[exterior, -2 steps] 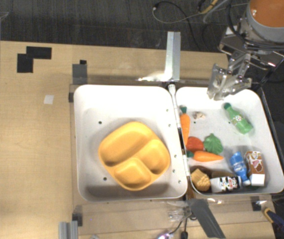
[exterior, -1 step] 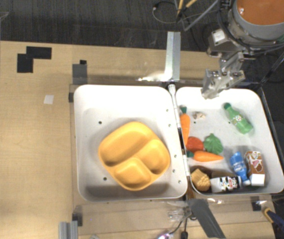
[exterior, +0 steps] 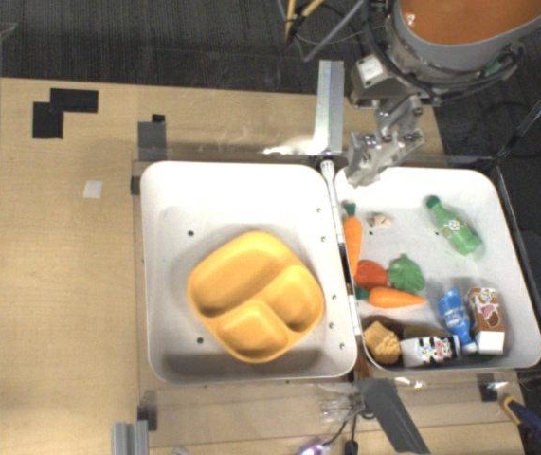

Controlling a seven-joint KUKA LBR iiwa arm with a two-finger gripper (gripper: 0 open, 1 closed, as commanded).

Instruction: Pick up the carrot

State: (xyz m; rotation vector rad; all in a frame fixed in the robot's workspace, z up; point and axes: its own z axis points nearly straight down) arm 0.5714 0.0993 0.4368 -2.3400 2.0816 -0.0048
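My jaws [exterior: 372,164] hang over the right bin's [exterior: 516,254] far left corner; open or closed, I cannot tell. The carrot [exterior: 352,237] lies tight against the bin's left wall, so I may strike that wall and slip off

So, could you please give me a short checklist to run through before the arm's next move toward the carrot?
1. Target located: upright orange carrot with green top lies in the right white bin, beside the divider: ok.
2. Second orange carrot lying flat could be confused with it: not ok.
3. Claw positioned over the target: not ok, it sits at the bin's far rim.
4. Claw holds nothing: cannot tell.
5. Room around target: red round vegetable touches its lower end: not ok.
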